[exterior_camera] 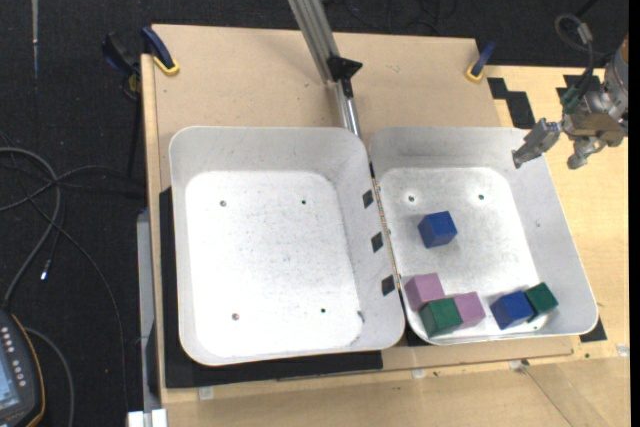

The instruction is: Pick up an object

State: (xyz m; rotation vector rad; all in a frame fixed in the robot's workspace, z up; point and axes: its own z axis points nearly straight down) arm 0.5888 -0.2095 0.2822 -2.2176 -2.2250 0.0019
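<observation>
**Overhead: two white bins, six blocks in the right one**

Overhead, the tan desk [420,65] carries two shallow white bins side by side. In the left bin [200,155] only faint specks and a few small dark dots mark the floor. The right bin [560,245] holds all the blocks, six of them.

A blue cube [438,228] sits alone near the middle of that bin, well apart from the rest, slightly turned so one corner points toward the lower edge. Along the near wall the others gather in two clusters. On the left, a pale purple block [424,289] lies just above a dark green cube [440,317], with a pink-purple cube [468,308] touching the green one's right side. On the right, a second blue cube [511,309] sits against a smaller dark green cube [542,298], both close to the bin's lower right corner.

The hand [556,147] hangs at the right bin's upper right rim, well apart from every block. Its two fingers are spread apart with nothing between them; one dark fingertip [527,151] reaches over the rim, the other lies further right, outside the bin.

A grey metal pole [305,0] slants down from the top and ends at the gap between the bins. Blue and yellow clamps [160,50] grip the desk's far corners.
</observation>
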